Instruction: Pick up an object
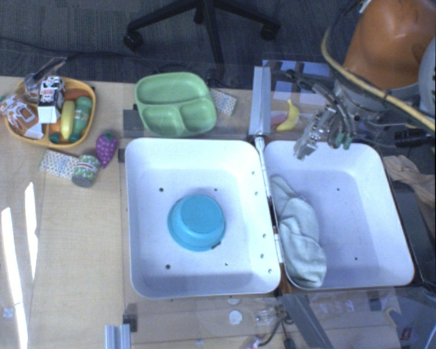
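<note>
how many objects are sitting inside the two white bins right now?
2. A blue bowl lies upside down mid left bin; a white cloth lies along the right bin's left wall. Anything under the cloth would be hidden.

A robotics lab is suggested by two white bins (pixel 340 272) fixed on a bench, with an office-chair base (pixel 204 17) behind them.

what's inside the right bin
A crumpled pale cloth lies inside the right bin, along its left wall. The rest of the floor visible is bare white. Whatever might lie under the cloth is covered. The gripper hangs above the bin's far-left corner.
</note>
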Action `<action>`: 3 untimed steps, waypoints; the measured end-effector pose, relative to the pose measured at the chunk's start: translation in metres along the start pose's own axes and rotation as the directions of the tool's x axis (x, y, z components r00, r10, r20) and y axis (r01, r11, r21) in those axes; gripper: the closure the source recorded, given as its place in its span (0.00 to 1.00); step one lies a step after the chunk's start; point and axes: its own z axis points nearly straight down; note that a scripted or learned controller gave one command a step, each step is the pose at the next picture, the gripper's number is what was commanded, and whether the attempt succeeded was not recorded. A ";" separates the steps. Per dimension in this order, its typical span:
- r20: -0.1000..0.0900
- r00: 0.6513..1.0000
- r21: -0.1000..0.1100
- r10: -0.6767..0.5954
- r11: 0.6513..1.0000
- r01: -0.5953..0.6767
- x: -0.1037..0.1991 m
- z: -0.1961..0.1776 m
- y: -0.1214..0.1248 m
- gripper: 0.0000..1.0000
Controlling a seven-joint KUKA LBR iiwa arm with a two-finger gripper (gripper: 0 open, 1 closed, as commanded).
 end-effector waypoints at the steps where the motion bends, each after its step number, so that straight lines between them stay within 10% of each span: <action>1: -0.001 0.973 0.000 -0.230 0.973 0.230 -0.037 0.123 0.005 1.00; 2: 0.004 0.975 0.001 -0.223 0.975 0.223 -0.076 0.092 -0.046 1.00; 3: 0.000 0.993 0.000 -0.122 0.993 0.122 -0.085 0.187 -0.058 1.00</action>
